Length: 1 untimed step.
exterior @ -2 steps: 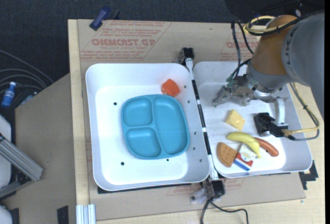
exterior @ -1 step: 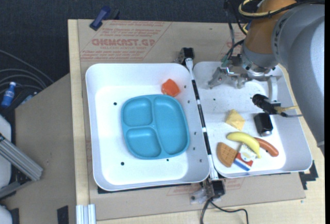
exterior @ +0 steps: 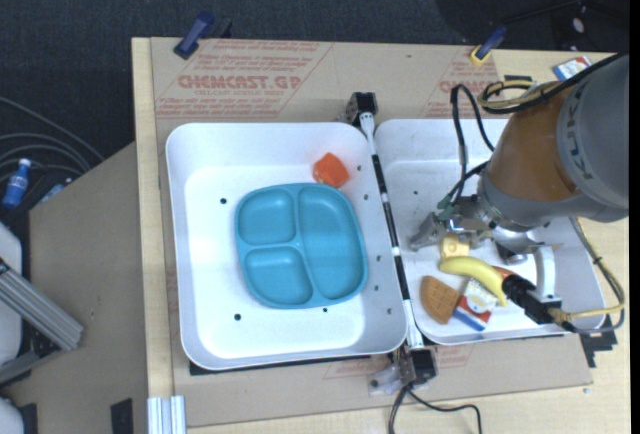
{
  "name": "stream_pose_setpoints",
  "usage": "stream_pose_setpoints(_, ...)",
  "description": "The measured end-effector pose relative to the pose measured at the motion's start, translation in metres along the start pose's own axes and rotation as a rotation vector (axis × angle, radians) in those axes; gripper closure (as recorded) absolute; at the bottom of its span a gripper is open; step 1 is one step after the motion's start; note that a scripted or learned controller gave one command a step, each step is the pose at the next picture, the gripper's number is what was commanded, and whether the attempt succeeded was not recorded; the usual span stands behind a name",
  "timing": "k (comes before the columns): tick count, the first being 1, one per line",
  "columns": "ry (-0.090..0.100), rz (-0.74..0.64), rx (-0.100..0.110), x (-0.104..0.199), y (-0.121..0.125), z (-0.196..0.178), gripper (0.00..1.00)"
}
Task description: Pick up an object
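My gripper [exterior: 447, 227] is low in the right bin [exterior: 420, 172], near its middle, under the grey arm with the orange band. A small pale yellow block [exterior: 455, 247] lies just below the gripper; whether they touch is unclear. A yellow banana [exterior: 480, 273] lies in front of the block. A brown round piece [exterior: 438, 297] sits at the bin's front left. A small red and blue item [exterior: 471, 318] lies beside it, under a white piece [exterior: 482, 294].
The left bin [exterior: 200, 172] holds a blue divided plate [exterior: 300, 244] and a small orange block [exterior: 331, 169] behind it. A black divider rail [exterior: 385, 212] runs between the bins. Cables hang over the back of the right bin.
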<state>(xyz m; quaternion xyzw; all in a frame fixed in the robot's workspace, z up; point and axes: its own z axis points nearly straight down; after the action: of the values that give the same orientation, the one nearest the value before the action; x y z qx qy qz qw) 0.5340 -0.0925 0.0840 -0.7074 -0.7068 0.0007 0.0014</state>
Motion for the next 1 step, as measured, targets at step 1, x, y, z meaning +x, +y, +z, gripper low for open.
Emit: stream_pose_setpoints(1, 0.0, 0.001, -0.002, 0.0003, 0.0005, -0.01, 1.0)
